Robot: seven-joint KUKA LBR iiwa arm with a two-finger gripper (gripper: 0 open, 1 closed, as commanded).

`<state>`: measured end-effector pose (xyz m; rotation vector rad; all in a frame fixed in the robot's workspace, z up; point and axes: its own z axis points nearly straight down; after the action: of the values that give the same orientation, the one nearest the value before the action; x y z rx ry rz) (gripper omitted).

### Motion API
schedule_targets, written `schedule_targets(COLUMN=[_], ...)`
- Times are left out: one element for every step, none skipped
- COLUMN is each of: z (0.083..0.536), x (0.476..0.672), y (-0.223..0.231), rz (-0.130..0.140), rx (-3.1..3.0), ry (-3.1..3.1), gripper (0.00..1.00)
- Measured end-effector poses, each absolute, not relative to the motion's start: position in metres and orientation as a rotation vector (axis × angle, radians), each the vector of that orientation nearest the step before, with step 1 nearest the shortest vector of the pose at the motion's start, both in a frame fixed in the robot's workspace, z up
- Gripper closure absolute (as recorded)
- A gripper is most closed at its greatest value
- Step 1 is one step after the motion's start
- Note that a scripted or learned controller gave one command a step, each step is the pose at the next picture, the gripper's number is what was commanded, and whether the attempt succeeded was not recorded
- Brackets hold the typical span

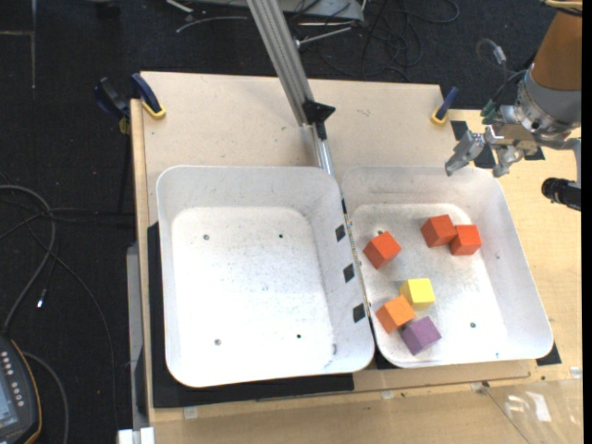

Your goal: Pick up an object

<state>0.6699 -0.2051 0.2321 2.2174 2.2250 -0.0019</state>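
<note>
The gripper [481, 153] hangs over the far right corner of the right bin [518, 276], its fingers spread with nothing between them. Nearer the camera, well apart from it, two red cubes [438, 230] touch each other by the bin's right side; an orange cube [382, 248] sits toward the left wall, and a yellow cube [419, 291], another orange block [397, 313] and a purple cube [421, 334] cluster toward the near edge

Matt speckled white plastic bins [185, 202], pale wooden bench [240, 118], smooth matt blocks [438, 230], metal pole [277, 44]
</note>
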Motion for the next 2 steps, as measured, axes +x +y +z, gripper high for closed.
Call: schedule_targets(z=[0.121,0.115], x=[0.624,0.609], y=[-0.188,-0.177], rz=[0.016,0.019], rx=[2.203,2.200], ry=[2.211,2.206], gripper=[0.00,0.00])
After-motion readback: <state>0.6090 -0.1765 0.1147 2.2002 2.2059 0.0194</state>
